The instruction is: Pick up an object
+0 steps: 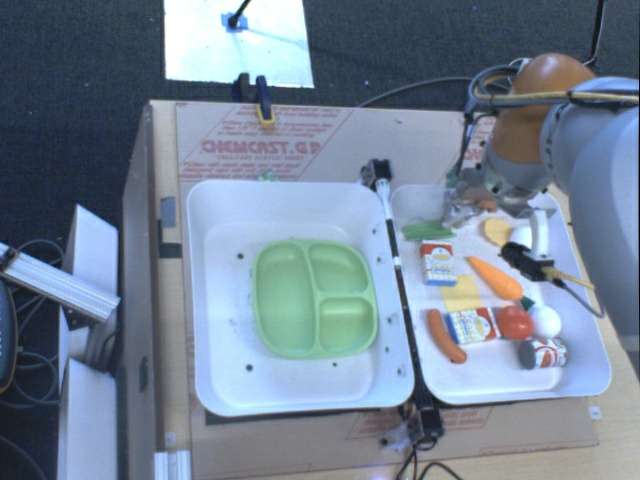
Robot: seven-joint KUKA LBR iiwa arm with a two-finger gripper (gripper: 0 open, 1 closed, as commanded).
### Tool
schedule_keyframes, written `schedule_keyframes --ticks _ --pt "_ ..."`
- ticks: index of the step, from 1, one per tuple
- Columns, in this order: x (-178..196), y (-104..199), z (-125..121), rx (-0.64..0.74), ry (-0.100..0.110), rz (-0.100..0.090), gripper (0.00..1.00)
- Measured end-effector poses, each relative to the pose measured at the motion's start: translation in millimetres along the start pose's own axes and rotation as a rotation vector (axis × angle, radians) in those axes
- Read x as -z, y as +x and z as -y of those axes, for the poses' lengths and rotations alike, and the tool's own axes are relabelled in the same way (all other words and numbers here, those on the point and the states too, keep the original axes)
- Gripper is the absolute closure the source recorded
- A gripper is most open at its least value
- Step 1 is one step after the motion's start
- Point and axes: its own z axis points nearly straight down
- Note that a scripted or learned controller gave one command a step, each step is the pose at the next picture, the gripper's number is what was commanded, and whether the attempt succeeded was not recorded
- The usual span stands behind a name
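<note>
Arm comes in from the right; its hand (466,205) hangs low over the far corner of the right white plastic bin (590,363), just beyond a flat green pea-pod-shaped toy (428,231). Cannot tell whether the hand is spread or pressed together; the wrist blocks it and the area is blurred. Nothing visibly pinched. Taking the pea pod as landmark and likeliest target: it lies flat on the bin floor, close to the divider side, long axis roughly across the bin, dark green, thin, with lighter edges. Judgement: light, probably hollow plastic, stiff, smooth and a bit slippery; low profile makes it awkward, so closing across its narrow width near the middle looks best. Not fragile. Nearer the camera than the pod sits a small red-and-white carton (438,263), then a yellow flat square slice (462,292), then a red sausage-shaped toy (445,336). To the pod's right: a pale yellow rounded piece (496,230), an orange carrot toy (495,277), a red tomato toy (515,322) and a white egg (545,320). Left of the pod, past the divider, the other white bin (215,268) holds a light green sectioned tray (315,298). Both bins rest on the bench (160,148).
</note>
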Motion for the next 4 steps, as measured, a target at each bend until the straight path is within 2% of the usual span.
schedule_keyframes --ticks 1,2,3,4 --pt "-0.1 0.0 0.1 0.0 0.0 0.0 0.0" --pt "-12.1 22.7 1.3 -0.003 0.004 -0.002 0.0" --pt "-12.0 10.1 1.6 -0.007 0.005 -0.001 0.0" --pt "0.8 10.0 -0.4 -0.005 -0.001 0.0 1.0"
